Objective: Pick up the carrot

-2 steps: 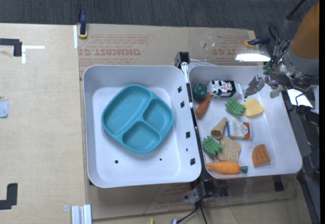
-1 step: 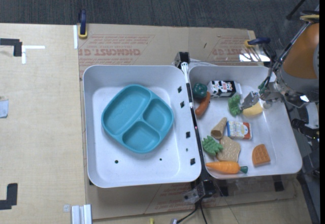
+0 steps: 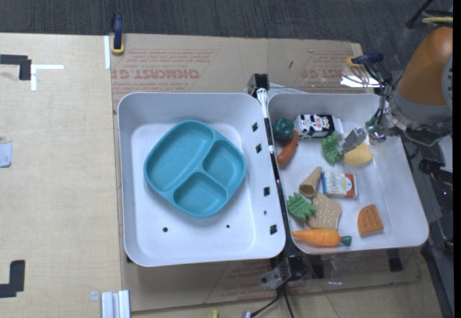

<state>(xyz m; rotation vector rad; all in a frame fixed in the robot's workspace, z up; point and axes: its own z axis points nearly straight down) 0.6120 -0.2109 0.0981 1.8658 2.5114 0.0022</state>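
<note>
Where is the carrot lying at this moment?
The carrot lies in the right-hand bin of the camera view, along its near edge, just below the toast slice and left of the waffle.

the arm (image 3: pixel 425 78) comes in from the right side, its orange band visible at the top right. the gripper (image 3: pixel 354 140) is low and points to the left, with nothing between the fingers.
</note>
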